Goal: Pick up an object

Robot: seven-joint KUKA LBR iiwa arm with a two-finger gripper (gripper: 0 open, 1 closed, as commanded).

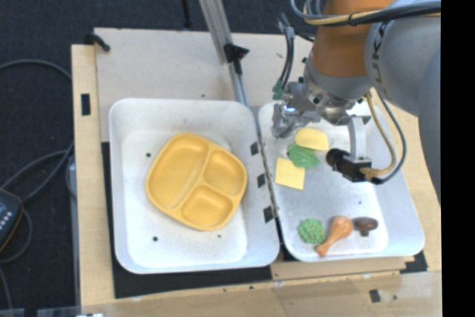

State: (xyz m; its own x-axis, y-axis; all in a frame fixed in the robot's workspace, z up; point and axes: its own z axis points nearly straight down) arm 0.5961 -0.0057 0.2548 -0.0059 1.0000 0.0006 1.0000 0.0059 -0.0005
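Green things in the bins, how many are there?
2. A green leaf near the gripper, and green broccoli by the drumstick. The arm may hide more.

We see two white bins side by side. The left bin [133,249] has a yellow plate [196,180] with three parts. The right bin [401,223] has a yellow square [290,174], a green leaf [303,155], a pale yellow piece [312,139], a green broccoli [312,230], a chicken leg [334,234] and a brown mushroom [365,225]. The gripper [286,119] hangs over the right bin's far left corner.
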